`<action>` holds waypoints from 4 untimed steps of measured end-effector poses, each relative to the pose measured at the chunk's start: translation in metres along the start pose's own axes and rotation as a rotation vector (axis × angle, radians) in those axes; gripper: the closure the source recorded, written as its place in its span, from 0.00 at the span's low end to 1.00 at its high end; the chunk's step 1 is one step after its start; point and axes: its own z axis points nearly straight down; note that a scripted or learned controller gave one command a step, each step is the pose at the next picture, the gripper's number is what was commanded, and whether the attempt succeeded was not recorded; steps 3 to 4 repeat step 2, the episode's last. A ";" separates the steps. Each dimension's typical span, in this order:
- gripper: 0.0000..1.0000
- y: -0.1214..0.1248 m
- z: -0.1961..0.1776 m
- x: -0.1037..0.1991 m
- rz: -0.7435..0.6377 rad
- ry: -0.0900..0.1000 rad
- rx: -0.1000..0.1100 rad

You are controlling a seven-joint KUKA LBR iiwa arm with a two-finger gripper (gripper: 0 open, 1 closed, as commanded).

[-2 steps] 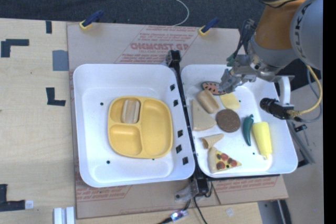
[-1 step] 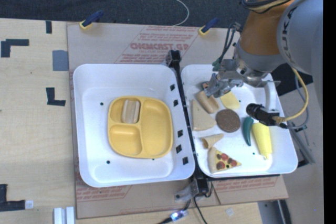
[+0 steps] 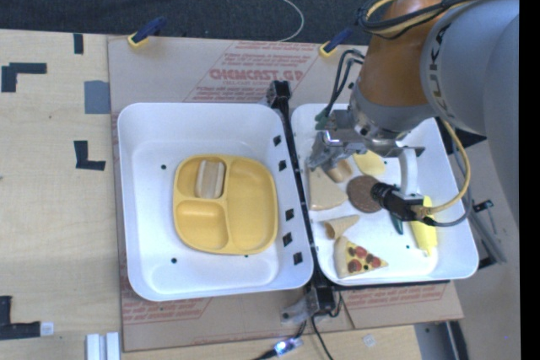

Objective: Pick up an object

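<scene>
The grey arm with its orange band reaches in from the right and hangs over the right bin (image 3: 451, 265), its hand (image 3: 331, 152) low near that bin's left wall. Whether the hand is released or clenched cannot be told from this slant; nothing is visibly caught in it.

Play food is scattered just below and right of the hand: a small tan piece (image 3: 339, 172) touching or just under the tip, a brown round cookie (image 3: 364, 194), a pale flat slice (image 3: 326, 196), a tan wedge (image 3: 342, 225), a pizza slice (image 3: 359, 255) and a yellow banana (image 3: 424, 233).

The tan piece is the likeliest target, lying nearly straight beneath the hand, so the coming move looks like a short descent.

The left bin (image 3: 139, 181) holds a yellow divided plate (image 3: 245, 211) with a beige piece (image 3: 209, 178) in one compartment, well apart.
</scene>
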 end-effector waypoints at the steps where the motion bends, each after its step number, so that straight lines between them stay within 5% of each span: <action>1: 1.00 -0.011 0.007 0.049 0.000 0.000 -0.001; 2: 1.00 -0.016 -0.010 0.098 -0.003 0.001 -0.004; 4: 1.00 -0.016 -0.010 0.098 -0.003 0.001 -0.004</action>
